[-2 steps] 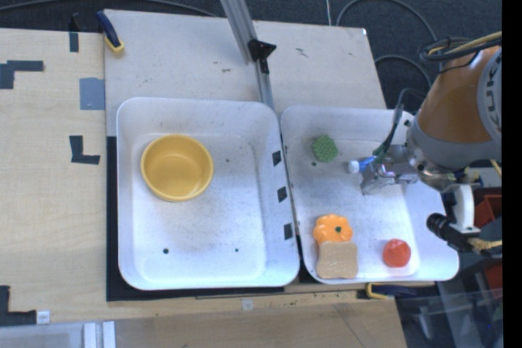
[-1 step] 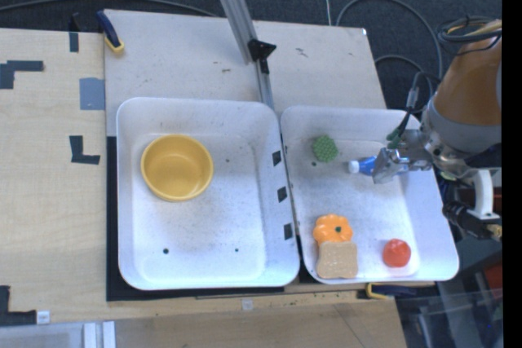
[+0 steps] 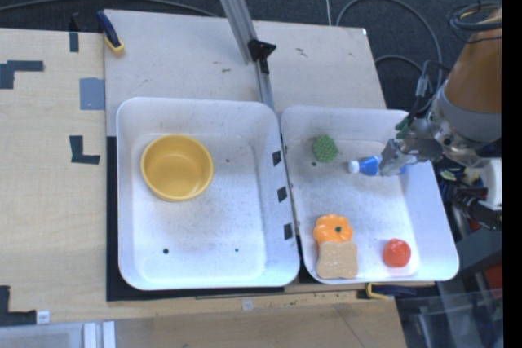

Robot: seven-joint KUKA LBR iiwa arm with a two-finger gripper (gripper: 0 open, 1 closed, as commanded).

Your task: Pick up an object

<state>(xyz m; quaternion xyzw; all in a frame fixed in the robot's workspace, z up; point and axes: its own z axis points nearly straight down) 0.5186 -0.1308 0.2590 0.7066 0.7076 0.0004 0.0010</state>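
Lying near the right bin's far right wall, the small blue-and-white bottle looks light, stiff and slippery; its blue body seems the best hold. The end effector touches it, grip state unclear.

Bench carries two white bins side by side: left bin, right bin. Blue-yellow clamp at the bench's far left corner.
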